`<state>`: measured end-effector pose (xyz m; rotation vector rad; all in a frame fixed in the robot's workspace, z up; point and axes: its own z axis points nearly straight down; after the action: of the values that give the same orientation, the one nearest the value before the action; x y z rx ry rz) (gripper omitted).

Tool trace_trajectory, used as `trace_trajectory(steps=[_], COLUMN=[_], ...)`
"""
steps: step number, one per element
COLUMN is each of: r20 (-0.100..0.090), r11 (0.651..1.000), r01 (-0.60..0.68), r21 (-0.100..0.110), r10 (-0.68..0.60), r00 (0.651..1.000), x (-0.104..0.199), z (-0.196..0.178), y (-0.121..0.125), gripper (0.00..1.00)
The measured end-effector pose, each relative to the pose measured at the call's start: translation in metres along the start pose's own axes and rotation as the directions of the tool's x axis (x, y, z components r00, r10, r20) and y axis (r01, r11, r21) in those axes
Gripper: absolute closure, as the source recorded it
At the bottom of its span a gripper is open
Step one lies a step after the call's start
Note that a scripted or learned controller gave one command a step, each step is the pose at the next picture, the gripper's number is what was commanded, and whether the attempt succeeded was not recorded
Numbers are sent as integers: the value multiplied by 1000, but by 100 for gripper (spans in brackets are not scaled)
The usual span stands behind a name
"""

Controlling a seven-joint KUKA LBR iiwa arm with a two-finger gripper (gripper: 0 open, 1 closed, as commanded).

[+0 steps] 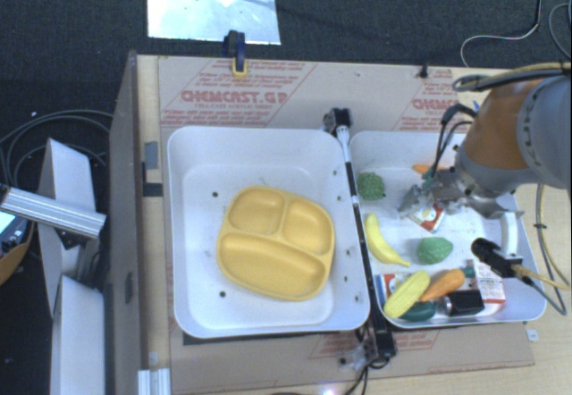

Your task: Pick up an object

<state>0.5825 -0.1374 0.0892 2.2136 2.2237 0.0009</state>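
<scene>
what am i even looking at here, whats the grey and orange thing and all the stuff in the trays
One camera looks down at a slant on a bench. The grey and orange thing is a robot arm reaching in from the right; its gripper hangs over the right bin. That bin has toy food: a banana, corn, a carrot and two green vegetables. The left bin has a yellow divided plate. I can't tell if the gripper holds anything.
</scene>
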Motion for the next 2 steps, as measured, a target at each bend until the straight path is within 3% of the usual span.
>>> trace_trajectory(steps=[1,2], r20=[0,0], r11=[1000,1000], r01=[0,1], r21=[-11,-12], r10=[0,-1], r00=[1000,1000], x=[0,0], z=[-18,-28], y=[3,3], gripper=[100,100])
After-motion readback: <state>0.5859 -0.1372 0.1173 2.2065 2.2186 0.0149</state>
